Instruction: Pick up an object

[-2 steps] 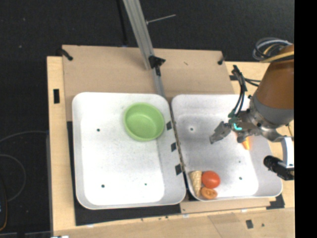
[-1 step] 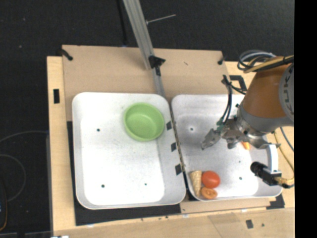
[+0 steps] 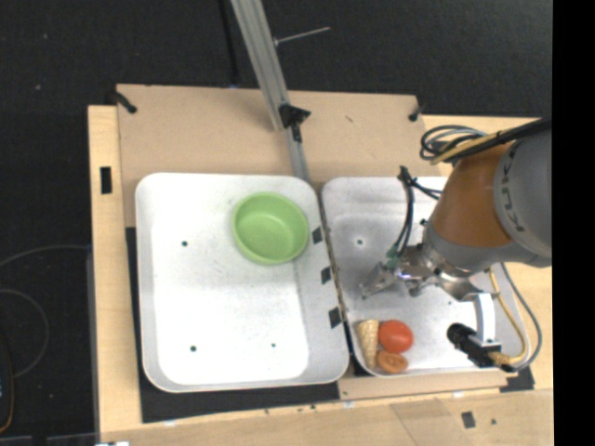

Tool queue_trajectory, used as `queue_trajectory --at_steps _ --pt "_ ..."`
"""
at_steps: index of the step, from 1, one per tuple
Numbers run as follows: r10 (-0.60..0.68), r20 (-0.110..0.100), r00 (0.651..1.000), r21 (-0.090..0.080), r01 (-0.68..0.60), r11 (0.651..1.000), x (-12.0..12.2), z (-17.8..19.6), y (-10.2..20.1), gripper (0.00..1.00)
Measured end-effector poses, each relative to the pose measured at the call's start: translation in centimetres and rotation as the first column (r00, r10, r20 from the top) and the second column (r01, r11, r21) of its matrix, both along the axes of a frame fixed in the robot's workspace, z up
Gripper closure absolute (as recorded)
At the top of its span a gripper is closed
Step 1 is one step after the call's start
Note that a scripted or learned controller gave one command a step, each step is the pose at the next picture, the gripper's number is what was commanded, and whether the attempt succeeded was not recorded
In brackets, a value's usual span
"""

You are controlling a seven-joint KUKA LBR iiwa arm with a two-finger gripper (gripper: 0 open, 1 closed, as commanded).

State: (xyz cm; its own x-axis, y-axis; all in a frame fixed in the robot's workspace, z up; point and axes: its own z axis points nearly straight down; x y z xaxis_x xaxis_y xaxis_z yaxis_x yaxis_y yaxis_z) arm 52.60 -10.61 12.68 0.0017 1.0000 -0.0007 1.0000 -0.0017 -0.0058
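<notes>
- Where the bench (image 3: 107, 249) carries its 2 shallow white bins side by side, the left bin (image 3: 186, 295) holds a green bowl (image 3: 271, 229), which sits upright in the far right part of that bin, close to the divide between the bins.
- The right bin (image 3: 358, 221) holds 3 small things gathered in its near left corner: a red tomato-like ball (image 3: 396, 334), a pale cone-shaped piece (image 3: 369, 338) just to its left and touching or nearly touching it, and a small orange-brown piece (image 3: 391, 362) just in front of the ball, against the bin's near rim.
- The arm (image 3: 483, 207) reaches in from the right, its orange band above the wrist, and leans down over the right bin.
- The gripper (image 3: 386, 277) hangs low over the middle of the right bin, beyond the 3 small things and apart from them.
- How far the claw is spread cannot be told from this view; the metal parts at its tip are too small and blurred, and nothing can be seen caught in it.
- A slanted grey metal pole (image 3: 265, 59) runs from the top of the view down to the far edge of the bins.
- Black cables (image 3: 456, 142) loop at the far right of the bench behind the arm.
</notes>
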Motion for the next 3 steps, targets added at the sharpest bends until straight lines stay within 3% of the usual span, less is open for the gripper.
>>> queue_trajectory --at_steps 1,2,3 --pt "-0.001 0.007 1.000 0.000 0.001 1.000 0.0 -2.6 -0.1 0.00" --pt "-0.005 0.011 1.000 0.002 0.005 1.000 0.2 -1.5 -0.1 1.00" --pt "0.005 0.014 1.000 0.000 -0.005 1.000 0.5 4.7 0.4 1.00"
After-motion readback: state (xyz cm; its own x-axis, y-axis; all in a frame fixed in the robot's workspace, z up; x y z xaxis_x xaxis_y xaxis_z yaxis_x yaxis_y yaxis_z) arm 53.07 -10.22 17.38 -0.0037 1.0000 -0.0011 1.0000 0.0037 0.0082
